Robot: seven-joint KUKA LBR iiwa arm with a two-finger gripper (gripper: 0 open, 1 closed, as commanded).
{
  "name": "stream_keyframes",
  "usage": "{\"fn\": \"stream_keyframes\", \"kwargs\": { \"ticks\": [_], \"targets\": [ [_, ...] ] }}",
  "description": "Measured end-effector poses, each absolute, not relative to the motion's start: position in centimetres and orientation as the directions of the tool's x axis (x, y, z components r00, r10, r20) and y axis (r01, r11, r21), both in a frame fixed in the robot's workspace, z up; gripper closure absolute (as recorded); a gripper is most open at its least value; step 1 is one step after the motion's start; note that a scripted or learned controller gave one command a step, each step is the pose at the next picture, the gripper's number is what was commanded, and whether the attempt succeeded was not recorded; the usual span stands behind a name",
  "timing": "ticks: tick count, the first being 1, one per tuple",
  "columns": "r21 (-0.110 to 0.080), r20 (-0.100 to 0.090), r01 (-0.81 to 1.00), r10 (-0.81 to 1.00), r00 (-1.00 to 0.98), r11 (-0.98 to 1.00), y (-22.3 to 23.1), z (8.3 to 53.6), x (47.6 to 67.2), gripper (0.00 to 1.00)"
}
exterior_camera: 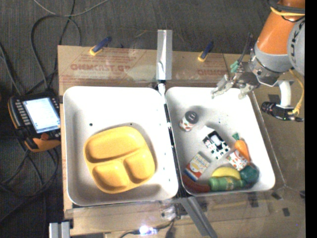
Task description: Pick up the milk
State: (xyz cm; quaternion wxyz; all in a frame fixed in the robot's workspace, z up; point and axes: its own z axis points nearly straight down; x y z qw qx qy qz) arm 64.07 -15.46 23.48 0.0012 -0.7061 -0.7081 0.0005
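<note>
The milk (216, 144) is a small white carton with black cow patches. It lies tilted in the middle of the right bin (257, 133). My gripper (230, 89) hangs over the back rim of that bin, well behind the milk and a little to its right. Its fingers (218, 90) are spread open with nothing between them.
A small can (188, 119) stands left of the milk. In the bin's front corner sit a carrot (241, 147), an orange carton (197, 165), a banana (225, 172) and a green item (229, 183). A yellow divided tray (119, 157) lies in the left bin (79, 108).
</note>
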Motion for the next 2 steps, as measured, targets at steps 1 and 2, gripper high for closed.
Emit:
{"fn": "stream_keyframes", "kwargs": {
  "ticks": [1, 2],
  "targets": [
    [-0.003, 0.002, 1.000, 1.000, -0.006, 0.006, -15.31, 24.36, 64.12, 1.00],
    [-0.004, 0.001, 1.000, 1.000, -0.005, 0.005, -15.32, 24.35, 64.11, 0.00]
  ]
}}
